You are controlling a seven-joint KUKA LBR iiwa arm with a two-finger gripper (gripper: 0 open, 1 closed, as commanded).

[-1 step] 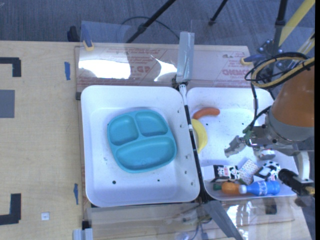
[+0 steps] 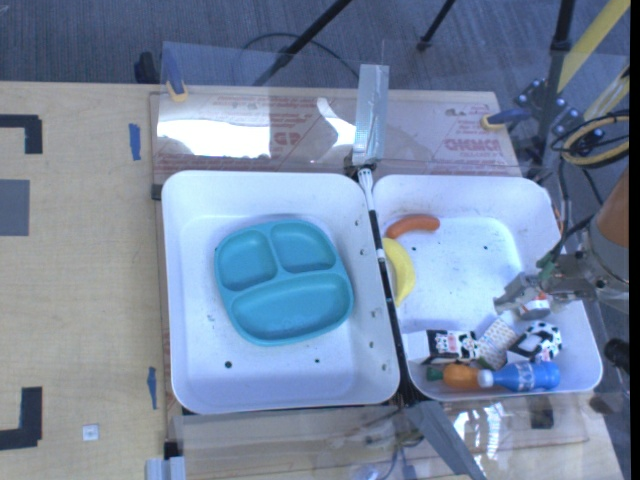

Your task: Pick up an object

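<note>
Camera view: the gripper [image 2: 527,301] is seen at the lower right over the right bin [image 2: 470,193], above the toy clutter [image 2: 495,353]; its pincer state cannot be told.

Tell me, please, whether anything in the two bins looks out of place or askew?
Nothing looks spilled or damaged. The blue plate sits slightly askew in the left bin, and the toys lie jumbled in the right bin's near corner, beside the gripper.

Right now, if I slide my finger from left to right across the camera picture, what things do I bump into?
Blue divided plate in the left bin → yellow banana → black-and-white cow toy → gripper at the right bin edge.
</note>
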